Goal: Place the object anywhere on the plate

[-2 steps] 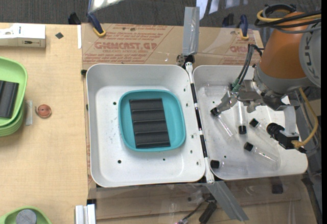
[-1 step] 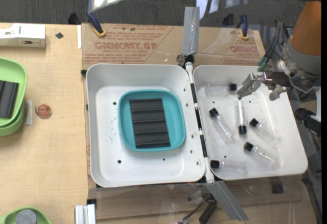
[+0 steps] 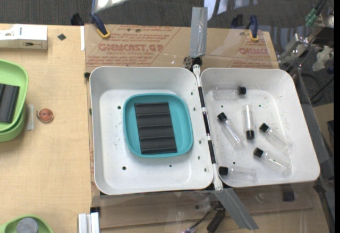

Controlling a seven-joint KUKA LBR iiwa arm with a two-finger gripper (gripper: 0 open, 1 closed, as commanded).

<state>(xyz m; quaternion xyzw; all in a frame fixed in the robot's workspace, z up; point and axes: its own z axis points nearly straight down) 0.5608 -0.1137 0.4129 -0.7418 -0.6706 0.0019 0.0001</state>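
- Camera view looked down on two shallow white bins side by side, the left bin (image 3: 106, 173) and the right bin (image 3: 297, 120), touching along their shared edge.
- A teal plate (image 3: 130, 125) with rounded corners lay flat in the middle of the left bin, clear of its walls.
- A black ribbed insert (image 3: 155, 127) covered most of the plate's middle.
- The task's things, clear vials with black caps, all lay in the right bin; none was on the plate.
- One vial (image 3: 229, 90) lay near the far wall, its cap to the right.
- Another vial (image 3: 229, 127) lay slanted near the dividing edge, and an upright-running vial (image 3: 248, 118) lay just beside it, cap at the near end.
- Two more slanted vials (image 3: 277, 140) (image 3: 272, 160) lay toward the right side, one nearer than the other.
- The last vial (image 3: 240, 175) lay along the near wall, its cap by the left corner.
- Whether the gripper was open, closed or gripping anything could not be told.
- Cardboard with red print (image 3: 138, 46) lay behind the bins, held by two clamps (image 3: 99, 27).
- On the wooden bench (image 3: 58, 173) to the left sat a green dish (image 3: 16, 75), a small white box (image 3: 22, 37) and a small round orange-brown piece (image 3: 45, 115).
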